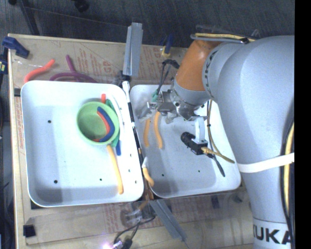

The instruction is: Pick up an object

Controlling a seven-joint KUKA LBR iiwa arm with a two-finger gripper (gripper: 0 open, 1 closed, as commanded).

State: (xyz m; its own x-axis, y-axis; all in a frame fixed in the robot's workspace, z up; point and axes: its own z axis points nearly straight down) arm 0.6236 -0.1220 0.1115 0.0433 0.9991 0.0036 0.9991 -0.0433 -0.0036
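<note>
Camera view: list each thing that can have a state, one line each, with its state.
green bowl: upright in the left bin, coloured utensils inside.
yellow utensil: lying flat below the bowl, near the left bin's right wall.
orange strip: lying on the right bin floor, close by the gripper.
gripper: low over the right bin's far end; grasp cannot be told.

You are seeing one readable word: the dark capital lettering (272,236) is spelling "KUKA" on the lower casing of the grey arm (259,87), at the bottom right. Faint reddish print is also running across the bench board (88,61) above and below the left bin, but it is staying too blurred to read.
</note>
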